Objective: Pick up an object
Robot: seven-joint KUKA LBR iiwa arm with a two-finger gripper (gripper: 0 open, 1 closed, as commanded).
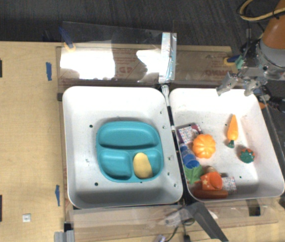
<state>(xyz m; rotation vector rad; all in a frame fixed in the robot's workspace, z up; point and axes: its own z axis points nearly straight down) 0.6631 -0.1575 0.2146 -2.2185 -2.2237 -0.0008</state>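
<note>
Gripper (239,86), fingers apart and empty, hovers over right bin (271,135) far rim; best target: carrot (232,127), lying apart from pumpkin (204,146), approached straight down.

1. Your gripper (239,86) hangs over the right bin's (269,183) far rim, holding nothing you can see.
2. That bin holds a carrot (232,127) and a small pumpkin (204,146).
3. The left bin (76,135) carries a teal tray (127,147) with a yellow potato (142,165).
</note>
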